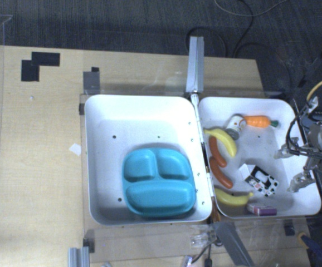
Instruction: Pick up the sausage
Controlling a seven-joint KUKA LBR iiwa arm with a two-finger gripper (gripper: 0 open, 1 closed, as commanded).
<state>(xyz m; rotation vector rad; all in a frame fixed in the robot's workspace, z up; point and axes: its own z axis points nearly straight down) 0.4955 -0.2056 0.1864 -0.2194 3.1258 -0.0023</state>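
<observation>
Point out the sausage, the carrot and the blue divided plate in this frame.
sausage [219,162]: camera view, middle of the link, left side of right bin.
carrot [256,121]: camera view, orange body.
blue divided plate [159,194]: camera view, large front compartment, left bin.

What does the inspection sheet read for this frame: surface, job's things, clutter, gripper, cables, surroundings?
Surface: wooden bench bearing a left bin and a right bin, side by side.
Job's things: sausage, two links, lying along the right bin's left wall, not gripped.
Clutter: right bin holds two bananas, a carrot, a black-and-white box and a small purple item; left bin holds a blue divided tray.
Gripper: gripper over the right bin's right edge, finger state unclear.
Cables: cables on the floor beyond the bench.
Surroundings: dark carpet; black tape marks on the bench.
</observation>
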